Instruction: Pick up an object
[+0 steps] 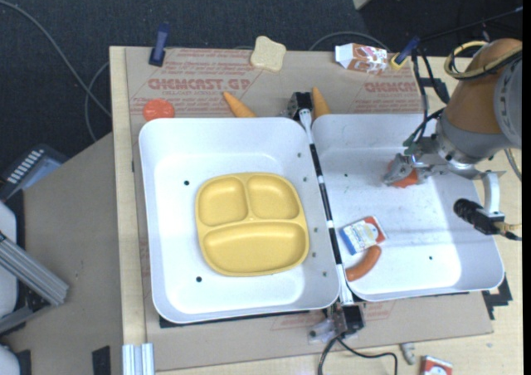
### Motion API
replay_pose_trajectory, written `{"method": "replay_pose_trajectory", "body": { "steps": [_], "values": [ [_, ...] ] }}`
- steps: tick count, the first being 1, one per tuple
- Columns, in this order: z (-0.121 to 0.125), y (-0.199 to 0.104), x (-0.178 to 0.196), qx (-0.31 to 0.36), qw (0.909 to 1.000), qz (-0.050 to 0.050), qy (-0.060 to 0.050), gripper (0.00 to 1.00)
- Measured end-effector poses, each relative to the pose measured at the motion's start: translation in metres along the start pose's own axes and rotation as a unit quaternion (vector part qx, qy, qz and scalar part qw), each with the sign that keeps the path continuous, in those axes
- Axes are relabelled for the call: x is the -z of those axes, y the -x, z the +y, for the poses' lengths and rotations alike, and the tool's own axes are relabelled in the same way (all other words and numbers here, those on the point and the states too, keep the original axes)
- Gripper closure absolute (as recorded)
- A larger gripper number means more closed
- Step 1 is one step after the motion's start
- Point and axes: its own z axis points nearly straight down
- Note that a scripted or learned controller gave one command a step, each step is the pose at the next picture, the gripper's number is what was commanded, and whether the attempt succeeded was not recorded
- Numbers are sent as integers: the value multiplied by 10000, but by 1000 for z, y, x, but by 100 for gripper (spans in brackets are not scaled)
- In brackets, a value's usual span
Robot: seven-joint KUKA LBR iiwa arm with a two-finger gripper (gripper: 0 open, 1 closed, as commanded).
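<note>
Small red object (403, 182) in right bin (431, 278), upper part, w/ gripper (401, 171) right on it; can't tell if fingers are spread or pinching. Looks like grasp stage; next calls for firm close, then straight lift. Carton (361, 235) & sausage (364, 263) near bin's left wall

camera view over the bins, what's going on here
The arm reaches in from the right, its gripper low over a small red-orange object in the right bin. Nothing is lifted yet. A small carton and a hot dog lie near that bin's front left corner. The left bin holds a yellow divided tray.
</note>
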Motion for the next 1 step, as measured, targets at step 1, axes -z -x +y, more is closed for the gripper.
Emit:
{"method": "replay_pose_trajectory", "body": {
  "steps": [1],
  "values": [
    [-25, -83, -10, 3, 10000, 12, -3, 100]
  ]
}}
